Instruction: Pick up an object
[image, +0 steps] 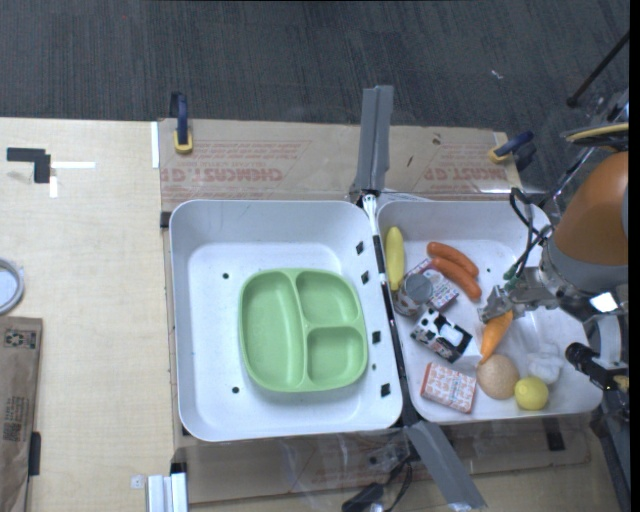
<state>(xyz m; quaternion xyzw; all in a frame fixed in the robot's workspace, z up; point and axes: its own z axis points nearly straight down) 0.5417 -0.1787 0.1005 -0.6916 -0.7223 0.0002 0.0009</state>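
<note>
A: Starting at the near rim of the right bin (560, 408), we note a patterned packet (447, 387), a tan egg-shaped item (497, 377) and a lemon (532, 393), set close together.

B: Just beyond them we locate the carrot (493, 336), tilted, its upper end under the gripper (503, 299). We judge the carrot the likely target. The jaw state cannot be determined from this view.

A: Risk: the carrot tapers and lies slanted. We expect an end grip to let it pivot or slip out on the lift.

B: Second risk: the black-and-white item (440, 334) sits just beside it and may be snagged.

A: Farther back lie two sausages (455, 266) and a banana (395, 256). In the left bin (200, 330) rests a green divided plate (303, 329), well apart.
</note>
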